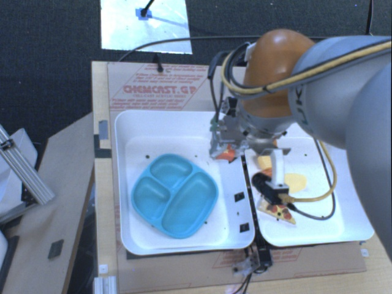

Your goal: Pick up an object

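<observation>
Camera view: board [160,88] reads "CHEMCAST GP"; claw [228,149] w/ orange item [228,155] at tips, grip state unclear.

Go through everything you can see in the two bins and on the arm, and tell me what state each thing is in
Blue divided tray: flat in the left bin, right way up, compartments bare.
Pizza slice: lying flat in the right bin.
Yellow pieces: lying flat in the right bin.
Orange piece: at the gripper; cannot tell whether it is gripped.
</observation>
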